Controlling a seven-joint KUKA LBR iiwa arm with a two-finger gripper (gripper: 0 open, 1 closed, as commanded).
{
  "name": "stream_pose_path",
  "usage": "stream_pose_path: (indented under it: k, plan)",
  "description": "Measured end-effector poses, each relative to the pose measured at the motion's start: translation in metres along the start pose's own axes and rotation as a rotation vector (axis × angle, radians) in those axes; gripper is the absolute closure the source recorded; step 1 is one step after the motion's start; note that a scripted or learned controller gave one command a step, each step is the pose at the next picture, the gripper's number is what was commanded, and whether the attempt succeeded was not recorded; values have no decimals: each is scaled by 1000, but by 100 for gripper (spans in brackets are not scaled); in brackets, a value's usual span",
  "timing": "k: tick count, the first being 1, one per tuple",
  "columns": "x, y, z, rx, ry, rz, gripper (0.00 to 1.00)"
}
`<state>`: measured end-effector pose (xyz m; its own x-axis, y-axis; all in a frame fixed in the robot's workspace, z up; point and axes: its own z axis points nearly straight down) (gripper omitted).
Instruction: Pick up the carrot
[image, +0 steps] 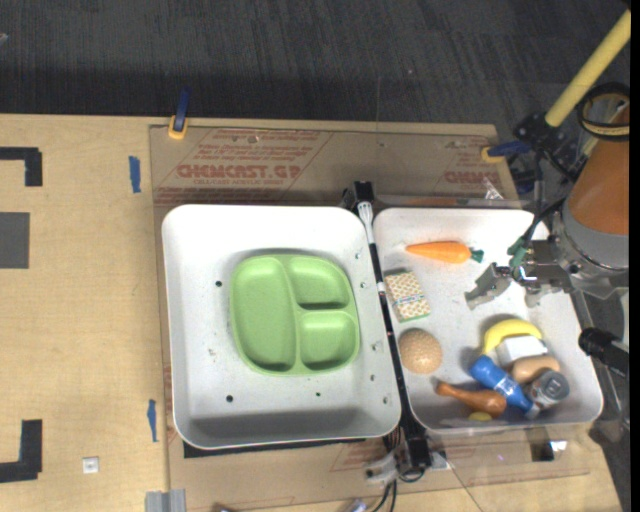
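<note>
The metal two-finger gripper (490, 283) hangs open and empty over the right shallow white plastic bin (452, 226). Near it, toward the far wall, lies the smooth tapered orange carrot (438, 252). Both bins rest on flat brown cardboard (80, 300).

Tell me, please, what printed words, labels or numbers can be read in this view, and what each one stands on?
Red print on the cardboard sheet behind the bins: large letters, too blurred to read with confidence.
A second red print on the cardboard's right part: too blurred to read.
The patterned packet in the right bin: any print is too small to read.
</note>
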<state>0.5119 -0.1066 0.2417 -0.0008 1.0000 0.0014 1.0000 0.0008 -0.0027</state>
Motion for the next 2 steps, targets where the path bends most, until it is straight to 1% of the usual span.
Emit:
stream_pose_path:
  k: [1, 2]
  plan:
    - [5, -25, 141, -18, -7, -123, 0]
    - [-30, 80, 153, -12, -5, 71, 0]
